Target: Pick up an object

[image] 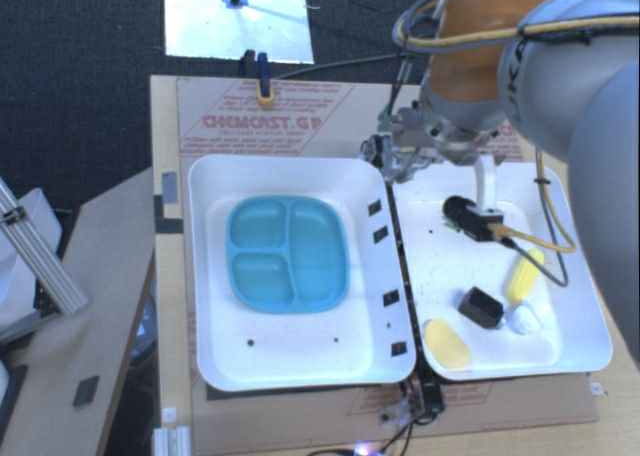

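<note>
Bench bins point(215, 344); my pincer point(393, 157) over their divider point(400, 264)
(gape: cannot tell); descending here, I might hit it, grasping nothing.

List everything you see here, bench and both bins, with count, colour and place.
left bin: one, white, on the bench
right bin: one, white, beside it
plate: one, blue, left bin
corn: one, yellow, right bin, right side
block: one, black, left of the corn
ball: one, white, below the corn
oval: one, yellow, right bin, near-left corner
clamp: one, blue and yellow, bench's far edge
arm: one, grey and orange, from the right
gripper: one, dark, above the bins' far ends
</note>
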Controlling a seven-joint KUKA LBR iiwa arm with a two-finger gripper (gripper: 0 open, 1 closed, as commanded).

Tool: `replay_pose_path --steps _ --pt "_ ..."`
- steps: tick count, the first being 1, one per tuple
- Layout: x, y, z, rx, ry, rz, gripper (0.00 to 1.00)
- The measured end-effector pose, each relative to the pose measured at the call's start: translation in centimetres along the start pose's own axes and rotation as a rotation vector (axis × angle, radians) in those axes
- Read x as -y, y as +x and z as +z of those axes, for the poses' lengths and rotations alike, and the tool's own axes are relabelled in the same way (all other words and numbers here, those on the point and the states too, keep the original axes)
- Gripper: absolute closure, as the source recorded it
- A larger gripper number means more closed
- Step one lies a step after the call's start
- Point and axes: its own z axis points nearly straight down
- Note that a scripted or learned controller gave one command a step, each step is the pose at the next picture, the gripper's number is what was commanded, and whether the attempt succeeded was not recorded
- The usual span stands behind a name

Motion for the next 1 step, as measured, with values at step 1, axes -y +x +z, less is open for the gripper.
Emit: replay_pose_path --steps 1 --pt "1.68 5.18 0.8 0.001 0.003 0.0 1.0"
